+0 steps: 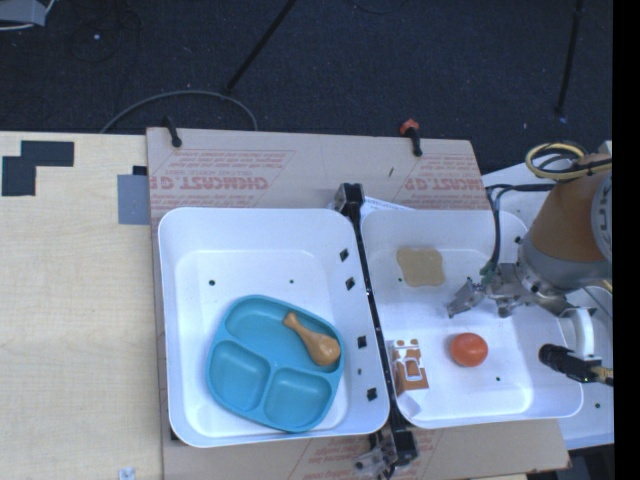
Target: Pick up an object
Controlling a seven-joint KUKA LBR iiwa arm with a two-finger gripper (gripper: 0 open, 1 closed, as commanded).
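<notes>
Camera view has our gripper [470, 298] spread open above the tomato [468, 349] at six o'clock, so we descend squarely before closing.

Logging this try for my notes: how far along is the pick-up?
Nothing looks picked up yet. The gripper hangs over the right bin, between the tan slice and the red ball, with nothing visible between its fingers. The drumstick lies on the blue tray. Grasping and lifting remain.
</notes>
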